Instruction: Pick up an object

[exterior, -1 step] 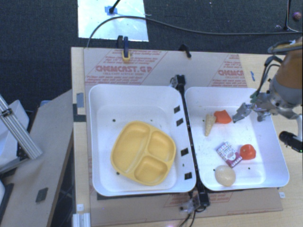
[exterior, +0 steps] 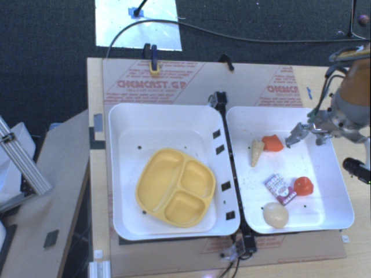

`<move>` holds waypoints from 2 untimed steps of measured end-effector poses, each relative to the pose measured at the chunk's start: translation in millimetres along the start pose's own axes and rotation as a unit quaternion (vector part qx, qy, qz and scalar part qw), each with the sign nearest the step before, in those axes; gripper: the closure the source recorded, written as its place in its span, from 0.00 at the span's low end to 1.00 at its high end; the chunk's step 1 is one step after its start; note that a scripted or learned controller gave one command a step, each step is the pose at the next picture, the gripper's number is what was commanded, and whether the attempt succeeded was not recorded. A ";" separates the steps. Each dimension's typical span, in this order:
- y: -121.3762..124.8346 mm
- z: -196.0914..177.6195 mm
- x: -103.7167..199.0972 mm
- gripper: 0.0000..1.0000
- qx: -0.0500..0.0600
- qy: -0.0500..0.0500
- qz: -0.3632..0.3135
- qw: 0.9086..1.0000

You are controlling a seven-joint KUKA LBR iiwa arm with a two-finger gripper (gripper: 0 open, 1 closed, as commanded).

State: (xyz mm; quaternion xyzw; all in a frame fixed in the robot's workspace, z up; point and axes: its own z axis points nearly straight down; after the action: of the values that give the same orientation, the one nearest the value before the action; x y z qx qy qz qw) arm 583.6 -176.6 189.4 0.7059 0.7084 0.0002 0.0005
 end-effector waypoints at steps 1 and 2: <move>1.7 60.8 4.9 0.00 0.001 0.000 0.000 1.000; 1.7 107.3 5.6 0.00 0.001 0.001 0.001 1.000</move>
State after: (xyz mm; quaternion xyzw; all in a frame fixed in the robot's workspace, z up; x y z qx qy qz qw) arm 585.3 -171.1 82.1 0.7065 0.7078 -0.0003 -0.0008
